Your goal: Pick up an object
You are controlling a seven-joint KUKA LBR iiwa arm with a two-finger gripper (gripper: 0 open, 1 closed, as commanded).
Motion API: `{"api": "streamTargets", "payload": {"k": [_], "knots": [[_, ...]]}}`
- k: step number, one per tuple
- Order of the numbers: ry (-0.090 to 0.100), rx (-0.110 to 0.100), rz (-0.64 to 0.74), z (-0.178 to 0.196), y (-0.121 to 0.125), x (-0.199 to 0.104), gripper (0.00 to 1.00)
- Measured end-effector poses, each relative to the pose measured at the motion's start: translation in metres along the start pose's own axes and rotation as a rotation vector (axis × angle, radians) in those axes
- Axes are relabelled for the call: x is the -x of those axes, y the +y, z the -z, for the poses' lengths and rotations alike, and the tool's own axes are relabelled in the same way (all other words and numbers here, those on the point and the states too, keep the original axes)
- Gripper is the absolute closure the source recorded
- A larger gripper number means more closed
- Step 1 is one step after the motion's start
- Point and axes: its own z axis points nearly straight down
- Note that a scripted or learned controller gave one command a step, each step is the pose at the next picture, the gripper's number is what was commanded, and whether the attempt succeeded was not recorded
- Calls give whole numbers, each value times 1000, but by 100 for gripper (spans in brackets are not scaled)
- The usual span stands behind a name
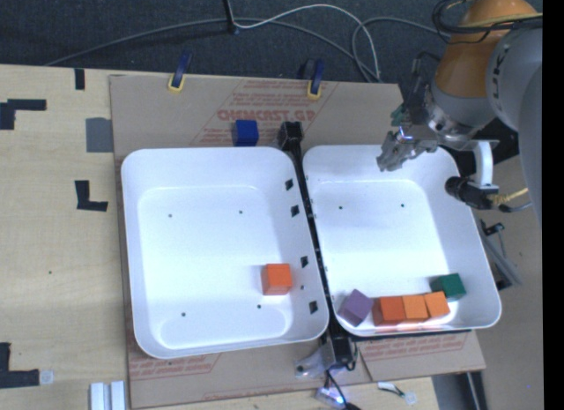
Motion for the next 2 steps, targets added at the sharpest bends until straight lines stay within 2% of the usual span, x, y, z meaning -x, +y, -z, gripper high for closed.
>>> {"api": "streamTargets", "payload": {"k": [1,2], "knots": [[0,-1,0,26,1,0,100],[2,-3,4,35,-1,-50,100]]}}
